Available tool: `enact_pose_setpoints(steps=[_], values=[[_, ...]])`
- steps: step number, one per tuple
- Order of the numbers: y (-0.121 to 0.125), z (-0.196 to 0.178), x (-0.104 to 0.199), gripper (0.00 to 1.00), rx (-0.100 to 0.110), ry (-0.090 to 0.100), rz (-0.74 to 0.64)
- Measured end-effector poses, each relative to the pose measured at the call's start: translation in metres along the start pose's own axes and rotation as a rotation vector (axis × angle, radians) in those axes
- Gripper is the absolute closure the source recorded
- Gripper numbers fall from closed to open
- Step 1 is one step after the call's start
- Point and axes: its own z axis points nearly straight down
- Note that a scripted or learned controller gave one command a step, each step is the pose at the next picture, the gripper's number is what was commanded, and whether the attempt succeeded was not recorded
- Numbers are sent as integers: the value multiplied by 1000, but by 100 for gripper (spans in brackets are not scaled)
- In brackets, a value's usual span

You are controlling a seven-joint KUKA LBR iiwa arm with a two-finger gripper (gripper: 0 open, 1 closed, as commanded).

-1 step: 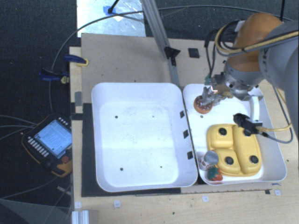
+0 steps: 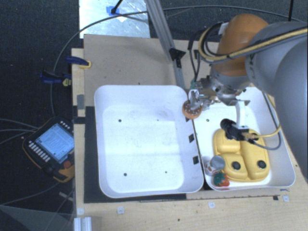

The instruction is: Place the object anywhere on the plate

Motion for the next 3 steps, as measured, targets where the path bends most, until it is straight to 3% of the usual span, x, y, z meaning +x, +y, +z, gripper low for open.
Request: enact_pose_setpoints(steps=[1, 2, 3], values=[[-17, -9, 49, 100, 1, 1, 1], [-25, -8, 104, 100, 0, 1, 0], [-28, -30, 160, 100, -1, 2, -1]])
